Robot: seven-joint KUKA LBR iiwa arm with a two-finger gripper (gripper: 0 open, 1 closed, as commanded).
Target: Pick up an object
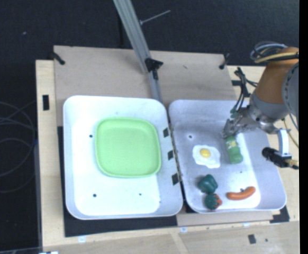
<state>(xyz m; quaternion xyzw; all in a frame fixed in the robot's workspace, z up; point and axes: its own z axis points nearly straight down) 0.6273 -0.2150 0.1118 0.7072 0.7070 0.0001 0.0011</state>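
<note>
Red-orange, a toy sausage (241, 193) lies nearest the front rim of the right-hand shallow white bin (188, 121), with two dark green toy peppers (209, 190) just to its left. Farther back rest a toy fried egg (206, 155) and a light green bottle-shaped toy (233, 151). Directly over that toy's far end sits the hand (232, 132); whether it pinches anything cannot be told. A square pale green plate (127, 147) fills the middle of the left bin (80, 142) on the tan surface (196, 78).

Two bins (80, 142), one plate (127, 147), perhaps five toy foods (206, 155)
</note>
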